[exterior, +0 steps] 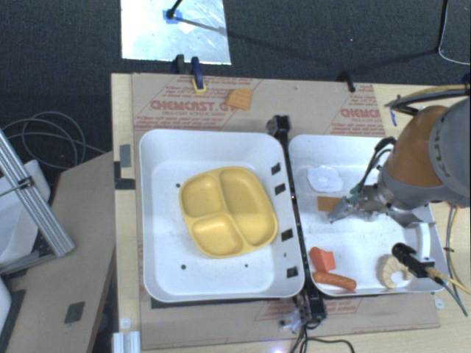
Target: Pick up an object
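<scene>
The gripper (343,210) sits low in the right bin (368,248), right of frame centre, its tip just beside a small flat brown block (328,204) — touching or not, I cannot tell, nor how the tool is set. Above the block lies a crumpled white lump (324,177). Toward the lower edge rest an orange-red chunk (322,259), a smooth orange carrot-shaped piece (335,279) and, lower right, a pale ring-like item (392,272). The left bin (158,271) holds a glossy yellow plate (227,210) with three compartments — rounded corners, turned at a slant.
</scene>
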